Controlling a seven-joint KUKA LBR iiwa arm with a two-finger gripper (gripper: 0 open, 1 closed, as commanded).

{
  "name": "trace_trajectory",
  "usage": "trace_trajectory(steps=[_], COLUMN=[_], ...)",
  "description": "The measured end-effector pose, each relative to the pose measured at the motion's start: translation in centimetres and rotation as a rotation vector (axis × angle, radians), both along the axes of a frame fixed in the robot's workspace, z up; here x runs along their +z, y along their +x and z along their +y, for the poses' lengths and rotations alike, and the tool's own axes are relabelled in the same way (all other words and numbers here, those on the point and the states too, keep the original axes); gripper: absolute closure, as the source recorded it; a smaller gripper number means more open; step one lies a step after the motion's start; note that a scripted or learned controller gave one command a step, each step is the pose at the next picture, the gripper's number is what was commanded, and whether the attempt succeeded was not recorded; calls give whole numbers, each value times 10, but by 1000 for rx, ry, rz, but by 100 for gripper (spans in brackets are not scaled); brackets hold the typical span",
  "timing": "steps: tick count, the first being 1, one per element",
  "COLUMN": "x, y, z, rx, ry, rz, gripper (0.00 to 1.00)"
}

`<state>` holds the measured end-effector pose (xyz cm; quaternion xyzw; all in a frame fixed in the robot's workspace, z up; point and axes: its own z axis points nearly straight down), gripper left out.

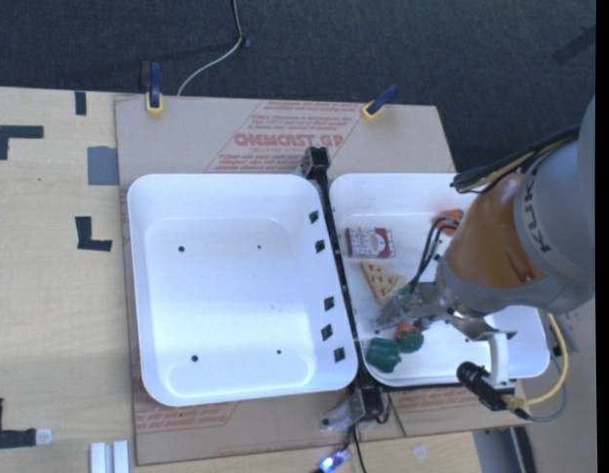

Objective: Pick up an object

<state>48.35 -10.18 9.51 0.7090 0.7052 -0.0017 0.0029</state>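
**Pick status: approach stage, no grasp confirmed**

I read the gripper (401, 315) as low in the right bin (423, 190), at its near-left corner. I cannot tell its finger state. The green object (385, 352) lies just beside it, on the bin floor. Grasp and lift remain.

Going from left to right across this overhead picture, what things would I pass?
Left white bin → black divider strip between the bins → small red and white packet → end effector → grey and orange arm.
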Motion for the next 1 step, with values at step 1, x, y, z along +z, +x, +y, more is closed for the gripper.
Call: trace_trajectory(steps=[1], x=[130], y=[20], z=[45], rx=[14], ry=[7], rz=[-10], gripper=[100])
